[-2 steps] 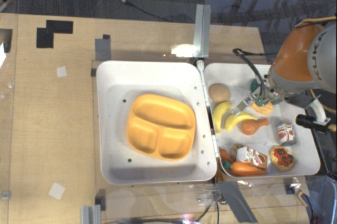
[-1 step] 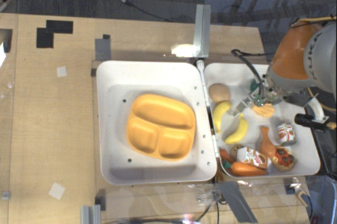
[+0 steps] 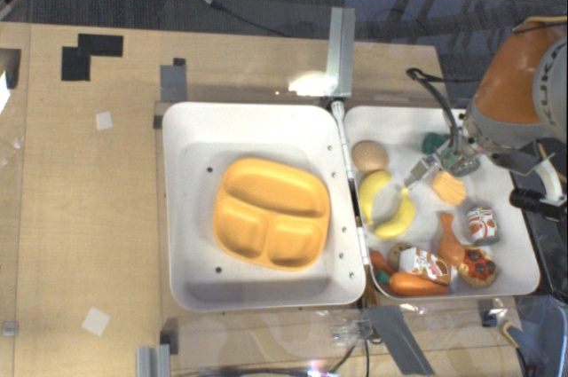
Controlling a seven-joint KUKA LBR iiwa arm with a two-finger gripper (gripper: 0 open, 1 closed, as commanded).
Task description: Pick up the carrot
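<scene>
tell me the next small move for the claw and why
Probably shift the claw toward the near edge of the right bin. It hangs near the bin's far side beside the cheese wedge, while the carrot lies at the near edge, beside the small carton.

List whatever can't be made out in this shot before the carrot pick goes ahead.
- Gripper: too small and blurred in the camera view to tell how its fingers stand.
- Carrot: its upper side is partly covered by a small printed packet.
- Packet's label: too small to read.
- Arm: cut off by the right edge.
- Item at the right bin's front left corner: mostly hidden, unidentifiable.
</scene>
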